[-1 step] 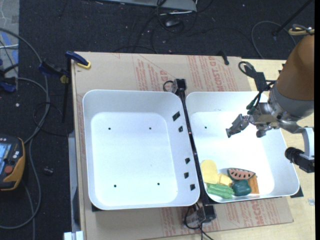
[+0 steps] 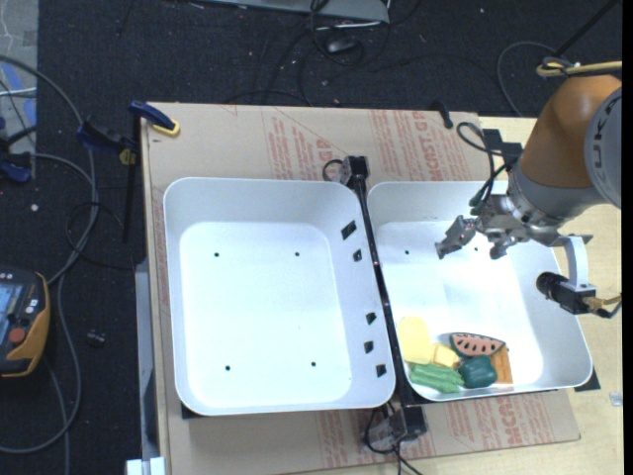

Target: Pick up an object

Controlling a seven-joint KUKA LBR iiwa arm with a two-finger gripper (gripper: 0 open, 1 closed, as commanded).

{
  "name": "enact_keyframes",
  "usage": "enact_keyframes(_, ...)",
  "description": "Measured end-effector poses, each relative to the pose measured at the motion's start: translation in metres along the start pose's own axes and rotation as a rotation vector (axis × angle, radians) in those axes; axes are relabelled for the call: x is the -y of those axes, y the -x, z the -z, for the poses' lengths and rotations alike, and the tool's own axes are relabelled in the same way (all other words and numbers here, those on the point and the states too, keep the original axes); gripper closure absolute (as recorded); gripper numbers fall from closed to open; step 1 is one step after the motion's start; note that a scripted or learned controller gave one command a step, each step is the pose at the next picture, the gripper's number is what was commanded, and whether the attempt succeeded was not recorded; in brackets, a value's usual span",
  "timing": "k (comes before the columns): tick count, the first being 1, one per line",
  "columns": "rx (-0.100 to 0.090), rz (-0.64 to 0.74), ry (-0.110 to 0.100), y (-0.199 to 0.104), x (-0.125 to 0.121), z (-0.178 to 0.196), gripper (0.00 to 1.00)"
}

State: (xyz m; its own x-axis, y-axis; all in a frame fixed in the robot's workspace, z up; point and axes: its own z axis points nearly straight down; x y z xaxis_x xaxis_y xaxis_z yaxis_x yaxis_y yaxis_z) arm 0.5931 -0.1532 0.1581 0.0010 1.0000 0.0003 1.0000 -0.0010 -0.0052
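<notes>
Two fingers of the gripper (image 2: 475,237) stand spread apart in the right centre of the frame, with nothing between them, so we read the pincer as open and carrying nothing. It hangs over bare white floor in the upper part of the right bin (image 2: 564,305), the grey arm (image 2: 569,156) with its orange band coming in from the right edge.

What we would pick lies down-frame from the pincer, well apart from it: a small pile of toy food (image 2: 455,361) pressed into the lower part of that bin, near the divider. We make out a yellow piece (image 2: 415,339), a watermelon slice (image 2: 478,344), a green pod (image 2: 435,378) and a dark green lump (image 2: 479,372). The pod's long axis runs roughly left to right with a slight tilt. So the coming move, in our judgement, is a reach toward the lower edge of the frame.

The pieces touch and overlap, so we cannot tell their full outlines. An orange piece behind the dark green lump is mostly covered. The left bin (image 2: 198,295) lies beside it.
</notes>
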Motion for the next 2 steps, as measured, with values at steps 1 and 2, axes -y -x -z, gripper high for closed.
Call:
enact_keyframes(1, 0.000, 0.005, 0.012, -0.055, 0.049, 0.078, 0.00)
enact_keyframes(2, -0.003, 0.014, 0.005, -0.198, 0.049, 0.087, 0.00)
